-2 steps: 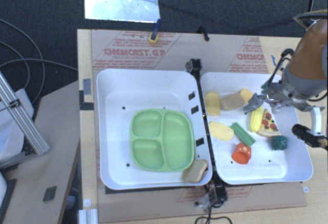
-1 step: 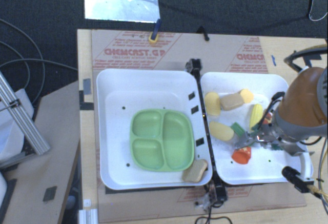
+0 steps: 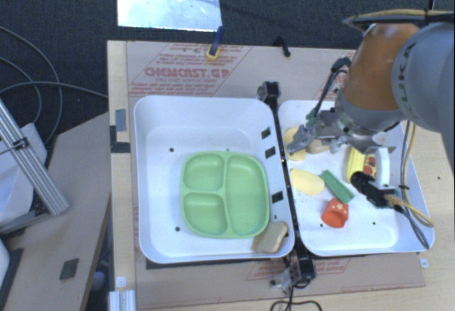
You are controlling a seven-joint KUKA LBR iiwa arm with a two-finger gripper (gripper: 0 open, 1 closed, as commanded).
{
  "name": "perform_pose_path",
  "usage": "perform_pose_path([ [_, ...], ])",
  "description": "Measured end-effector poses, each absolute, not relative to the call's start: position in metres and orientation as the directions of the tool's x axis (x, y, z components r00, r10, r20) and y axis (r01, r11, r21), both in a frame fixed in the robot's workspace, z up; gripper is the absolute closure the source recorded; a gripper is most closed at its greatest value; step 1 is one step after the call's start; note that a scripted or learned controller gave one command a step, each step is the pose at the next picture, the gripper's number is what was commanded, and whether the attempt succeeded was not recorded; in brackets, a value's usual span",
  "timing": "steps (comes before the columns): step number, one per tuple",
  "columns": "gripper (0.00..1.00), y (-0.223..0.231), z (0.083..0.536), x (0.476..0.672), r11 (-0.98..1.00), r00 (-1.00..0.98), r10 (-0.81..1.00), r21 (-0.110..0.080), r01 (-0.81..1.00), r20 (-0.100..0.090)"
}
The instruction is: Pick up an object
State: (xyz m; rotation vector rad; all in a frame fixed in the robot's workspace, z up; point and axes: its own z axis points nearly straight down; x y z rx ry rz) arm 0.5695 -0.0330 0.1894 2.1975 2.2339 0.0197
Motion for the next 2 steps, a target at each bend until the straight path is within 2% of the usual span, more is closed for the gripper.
perform_pose_path([
  [1,0.00,0.004,0.196,0.486,0.007,-0.007,1.000,-0.003,1.000,0.003],
  [2,0.00,-0.085,0.184,0.486,-0.007,0.007,1.000,0.000,1.000,-0.003],
])
